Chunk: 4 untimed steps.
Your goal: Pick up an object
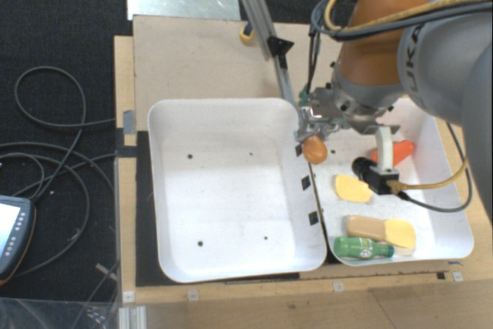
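My gripper (311, 133) hangs over the wall between the two bins, at the upper left corner of the right bin (456, 241). A small round orange object (314, 149) sits just under the metal fingers and looks pinched between their tips, lifted above the bin edge. The grey arm with its orange band comes in from the right and hides the upper part of the right bin.
In the right bin lie a yellow piece (353, 189), a tan block (365, 226), another yellow piece (401, 234), a green bottle (363, 247) and a red-orange item (402, 151). The left bin (223, 103) stands beside it. A slanted metal pole (258, 4) crosses above.
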Each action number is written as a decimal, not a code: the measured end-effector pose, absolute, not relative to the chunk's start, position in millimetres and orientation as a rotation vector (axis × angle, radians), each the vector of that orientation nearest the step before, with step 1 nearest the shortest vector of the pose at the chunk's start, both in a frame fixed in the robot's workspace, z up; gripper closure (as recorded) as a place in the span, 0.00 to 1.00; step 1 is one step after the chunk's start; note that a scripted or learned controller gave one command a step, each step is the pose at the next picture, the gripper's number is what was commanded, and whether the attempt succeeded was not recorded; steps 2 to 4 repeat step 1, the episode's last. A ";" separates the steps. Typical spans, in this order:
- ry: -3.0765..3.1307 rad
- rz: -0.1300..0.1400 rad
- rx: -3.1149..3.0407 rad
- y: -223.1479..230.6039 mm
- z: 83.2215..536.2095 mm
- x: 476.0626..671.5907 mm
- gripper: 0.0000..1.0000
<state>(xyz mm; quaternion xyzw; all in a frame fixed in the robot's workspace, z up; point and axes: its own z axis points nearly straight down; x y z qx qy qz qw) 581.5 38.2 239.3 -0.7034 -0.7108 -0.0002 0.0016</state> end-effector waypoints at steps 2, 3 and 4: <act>-2.230 0.001 -2.208 82.3 233.7 549.0 1.00; -2.230 0.001 -2.208 82.3 233.7 549.0 1.00; -2.230 0.001 -2.208 82.3 233.7 549.0 1.00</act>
